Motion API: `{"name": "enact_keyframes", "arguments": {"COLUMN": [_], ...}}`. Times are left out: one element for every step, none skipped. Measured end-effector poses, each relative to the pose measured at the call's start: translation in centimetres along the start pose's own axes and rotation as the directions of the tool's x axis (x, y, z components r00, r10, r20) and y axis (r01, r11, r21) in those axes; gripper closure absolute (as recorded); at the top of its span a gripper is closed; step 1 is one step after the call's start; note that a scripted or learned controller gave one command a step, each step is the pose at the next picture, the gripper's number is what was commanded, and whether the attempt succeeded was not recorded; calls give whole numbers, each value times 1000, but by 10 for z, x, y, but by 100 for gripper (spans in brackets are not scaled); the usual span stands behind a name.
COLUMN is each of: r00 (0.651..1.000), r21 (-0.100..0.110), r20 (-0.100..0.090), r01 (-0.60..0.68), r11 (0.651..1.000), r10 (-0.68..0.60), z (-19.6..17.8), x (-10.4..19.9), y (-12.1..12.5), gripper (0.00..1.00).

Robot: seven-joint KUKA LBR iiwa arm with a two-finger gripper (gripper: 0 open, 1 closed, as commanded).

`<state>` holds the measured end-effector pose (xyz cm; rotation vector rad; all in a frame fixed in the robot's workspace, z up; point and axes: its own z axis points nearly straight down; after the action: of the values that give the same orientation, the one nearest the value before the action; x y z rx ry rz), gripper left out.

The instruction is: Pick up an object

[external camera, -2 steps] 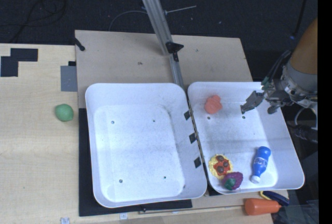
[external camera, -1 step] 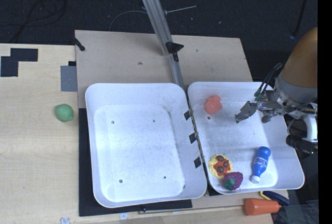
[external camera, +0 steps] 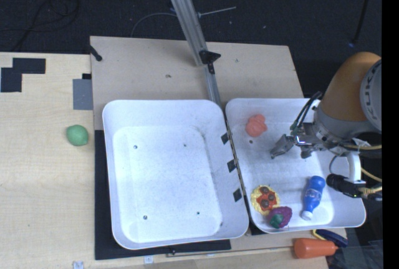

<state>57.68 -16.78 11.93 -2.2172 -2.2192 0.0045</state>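
Looking down into the right bin (external camera: 349, 215), you find four small things on its speckled white floor. A soft-looking, rounded pink-orange lump (external camera: 255, 126) lies near the bin's upper left, apart from everything else. Down at the lower edge, a flat yellow piece with dark red spots (external camera: 264, 197) lies touching a knobbly magenta-and-green toy (external camera: 280, 217). Just right of those, a smooth blue bottle with a white cap (external camera: 312, 196) lies tilted, cap toward the lower rim. No writing on the bottle, or on anything else, can be read.

Your gripper (external camera: 280, 148) hangs over the middle of this bin, to the right of the pink lump and above the bottle. Its dark metal tip points left, and nothing shows between its fingers; whether they are parted or closed you cannot tell from this angle. Behind it the arm's orange band (external camera: 349, 90) bulges in from the right.

The left bin (external camera: 115, 137) is a shallow white tray with rounded corners and a few dark dots on its floor. Both bins sit on a pale wooden tabletop (external camera: 43, 187). A matte green ball (external camera: 77, 135) rests on the wood left of the bins, and an orange carrot-shaped object (external camera: 314, 248) lies below the right bin. A ribbed aluminium bar (external camera: 187, 18) slants toward the seam between the bins.
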Motion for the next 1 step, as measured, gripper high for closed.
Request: {"name": "enact_keyframes", "arguments": {"r00": [1000], "r21": [-5], "r20": [1], "r01": [0], "r11": [1000], "r10": [0], "z": [29], "x": [1], "y": [0], "gripper": [0]}}
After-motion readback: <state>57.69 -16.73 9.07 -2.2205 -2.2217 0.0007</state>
